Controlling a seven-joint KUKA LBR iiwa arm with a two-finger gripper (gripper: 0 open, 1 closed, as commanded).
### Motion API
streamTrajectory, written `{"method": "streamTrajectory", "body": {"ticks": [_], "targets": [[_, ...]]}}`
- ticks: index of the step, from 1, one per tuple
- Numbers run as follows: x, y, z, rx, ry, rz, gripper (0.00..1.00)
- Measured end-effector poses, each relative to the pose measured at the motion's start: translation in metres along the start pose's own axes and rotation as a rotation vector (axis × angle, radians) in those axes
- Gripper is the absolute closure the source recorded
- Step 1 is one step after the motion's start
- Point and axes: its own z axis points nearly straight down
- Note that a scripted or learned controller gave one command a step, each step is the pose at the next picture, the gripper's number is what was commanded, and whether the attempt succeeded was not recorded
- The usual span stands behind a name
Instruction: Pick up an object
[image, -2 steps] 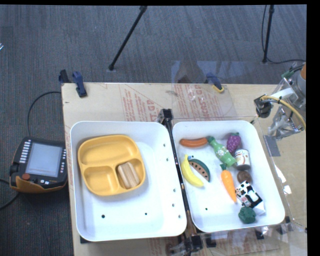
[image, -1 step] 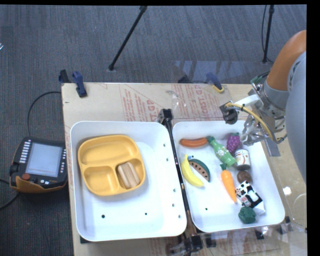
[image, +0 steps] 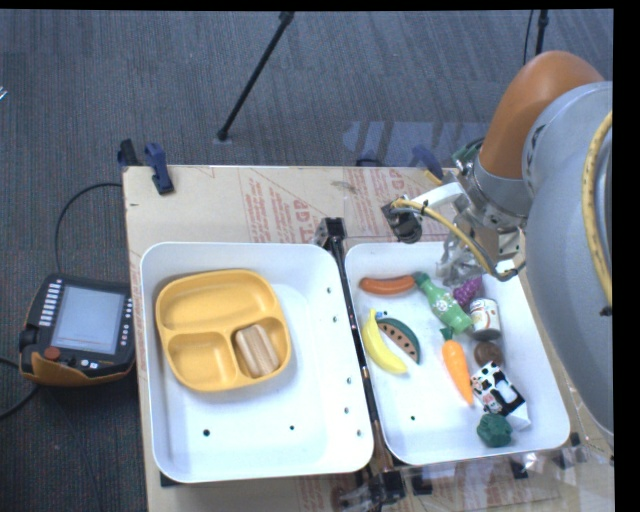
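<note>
The right bin holds several toy foods: a sausage, a green bottle, purple grapes, a small can, a banana, a watermelon slice, a carrot, a black-and-white carton and a broccoli piece. My gripper hangs over the back of this bin, just behind the grapes and the bottle's top. Nothing shows in its grasp.
The left bin carries a yellow divided plate with a brown bun in one compartment. A teach pendant lies on the floor at the left. Blue clamps grip the bench's back edge. The bulky grey arm overhangs the right bin's right side.
</note>
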Motion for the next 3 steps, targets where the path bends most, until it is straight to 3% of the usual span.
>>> {"method": "streamTrajectory", "body": {"ticks": [1, 2, 3], "targets": [[-0.001, 0.003, -0.009, 0.003, -0.004, 0.01, 1.0], [-0.014, 0.091, -0.046, -0.005, 0.002, 0.008, 1.0], [0.001, 0.016, -0.03, 0.0, -0.001, -0.02, 1.0]]}}
